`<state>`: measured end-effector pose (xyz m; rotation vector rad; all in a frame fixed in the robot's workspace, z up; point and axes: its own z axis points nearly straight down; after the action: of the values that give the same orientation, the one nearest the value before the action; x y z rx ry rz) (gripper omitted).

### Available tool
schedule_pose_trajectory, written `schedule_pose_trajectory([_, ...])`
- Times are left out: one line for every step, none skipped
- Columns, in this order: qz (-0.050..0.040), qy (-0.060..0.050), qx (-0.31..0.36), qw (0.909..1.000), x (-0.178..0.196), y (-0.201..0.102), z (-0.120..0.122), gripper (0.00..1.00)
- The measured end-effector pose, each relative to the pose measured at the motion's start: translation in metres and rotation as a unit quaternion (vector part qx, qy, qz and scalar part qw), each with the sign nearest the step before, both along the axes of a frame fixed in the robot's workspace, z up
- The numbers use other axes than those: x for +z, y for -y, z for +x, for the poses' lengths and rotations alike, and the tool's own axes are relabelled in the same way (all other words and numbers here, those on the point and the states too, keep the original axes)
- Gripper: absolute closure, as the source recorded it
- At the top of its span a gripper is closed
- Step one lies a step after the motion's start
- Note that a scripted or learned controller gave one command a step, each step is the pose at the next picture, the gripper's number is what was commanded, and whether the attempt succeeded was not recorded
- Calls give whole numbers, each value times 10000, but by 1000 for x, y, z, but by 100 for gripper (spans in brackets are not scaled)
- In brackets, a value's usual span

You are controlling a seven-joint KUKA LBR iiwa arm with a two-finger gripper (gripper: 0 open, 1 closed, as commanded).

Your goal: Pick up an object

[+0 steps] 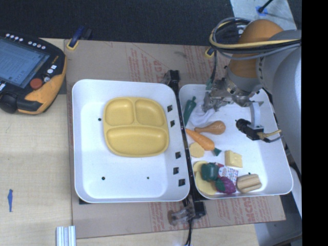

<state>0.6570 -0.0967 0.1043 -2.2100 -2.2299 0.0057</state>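
A: Where's the gripper (212, 102)?
B: Upper part of the right bin (271, 163), just above the drumstick (212, 127). Open or shut, I cannot tell.
A: And the carrot (201, 139)?
B: Just below the drumstick, mid-frame.

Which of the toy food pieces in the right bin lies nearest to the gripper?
The drumstick, lying just below the gripper; the carrot and cheese wedge lie farther down.

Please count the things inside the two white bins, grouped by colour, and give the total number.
Yellow: 4, the divided tray, a round slice, a cheese wedge, a flat piece
Orange: 2, the carrot, the drumstick
Green: 2
Purple: 1
Tan: 1, the roll
Total: 10
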Motion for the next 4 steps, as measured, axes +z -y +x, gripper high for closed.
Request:
schedule_pose_trajectory([27,51,12,10000,99,-85,-41,100])
schedule_pose_trajectory([4,3,-24,10000,93,-80,-43,0])
schedule_pose_trajectory([-1,19,-38,10000,88,-58,-25,0])
schedule_pose_trajectory([-5,-24,-50,10000,87,-20,-93,0])
